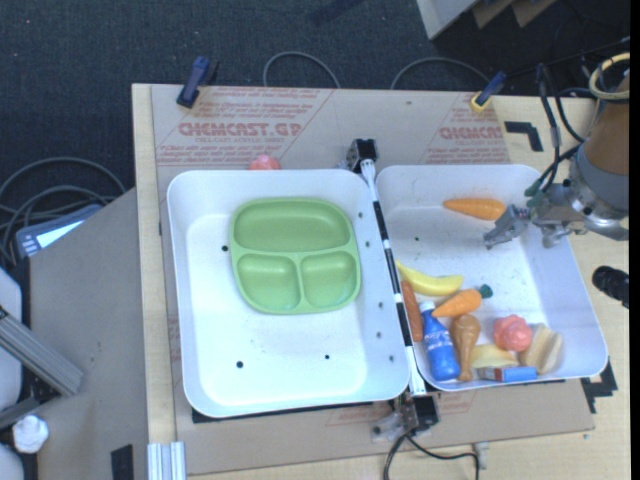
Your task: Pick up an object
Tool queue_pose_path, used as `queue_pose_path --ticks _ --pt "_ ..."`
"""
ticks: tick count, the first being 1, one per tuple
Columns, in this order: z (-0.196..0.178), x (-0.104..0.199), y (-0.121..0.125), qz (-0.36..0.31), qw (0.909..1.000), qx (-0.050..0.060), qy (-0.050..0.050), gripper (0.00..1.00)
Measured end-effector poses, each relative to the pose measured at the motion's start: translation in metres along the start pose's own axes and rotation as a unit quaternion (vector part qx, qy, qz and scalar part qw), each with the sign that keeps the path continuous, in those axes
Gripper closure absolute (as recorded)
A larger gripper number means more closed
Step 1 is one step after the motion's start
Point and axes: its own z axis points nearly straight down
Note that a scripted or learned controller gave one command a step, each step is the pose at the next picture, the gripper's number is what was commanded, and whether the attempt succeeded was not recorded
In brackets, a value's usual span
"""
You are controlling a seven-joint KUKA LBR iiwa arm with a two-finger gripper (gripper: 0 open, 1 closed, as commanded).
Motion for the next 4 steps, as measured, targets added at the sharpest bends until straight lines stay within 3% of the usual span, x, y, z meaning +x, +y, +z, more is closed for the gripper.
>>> queue_pose_path --ticks 1,2,3,4 --pt "0.053 0.052 -0.056 0.000 1.0000 0.001 0.001 0.00" --pt "0.110 0.061 0.044 0.000 1.0000 0.000 0.000 0.00" --pt "0.024 0.004 0.109 0.000 1.0000 -0.002 -0.001 0.00" --pt "0.094 0.005 0.112 -0.001 1.0000 -0.005 -0.002 0.00"
